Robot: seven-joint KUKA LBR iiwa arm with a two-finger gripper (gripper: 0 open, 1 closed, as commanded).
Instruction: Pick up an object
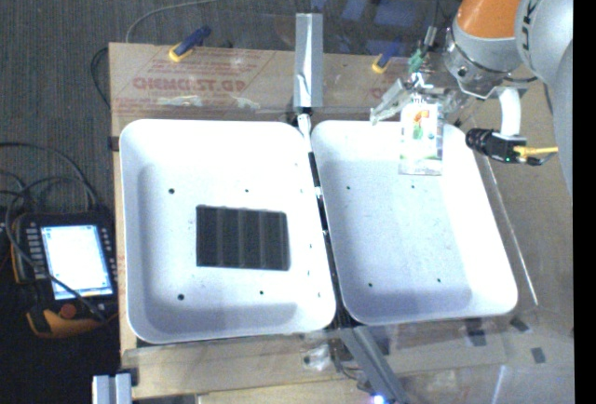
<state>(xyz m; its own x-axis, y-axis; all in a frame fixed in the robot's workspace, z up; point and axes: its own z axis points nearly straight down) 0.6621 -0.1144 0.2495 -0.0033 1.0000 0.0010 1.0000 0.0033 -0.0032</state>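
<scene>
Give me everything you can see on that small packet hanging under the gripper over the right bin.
The packet is a flat, clear-looking plastic pack with a white card inside bearing small orange and green marks. It hangs upright, long side vertical, directly below the gripper, its top edge meeting the gripper; the grip itself is too small to make out. It sits over the far part of the right bin. Whether its lower edge touches the bin floor cannot be told.

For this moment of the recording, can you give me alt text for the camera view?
The arm's gripper hangs over the far edge of the right bin with a small clear packet hanging from it above the bin floor. The left bin holds a dark ridged rectangular block; a lit handheld pendant lies left of the bench.
</scene>
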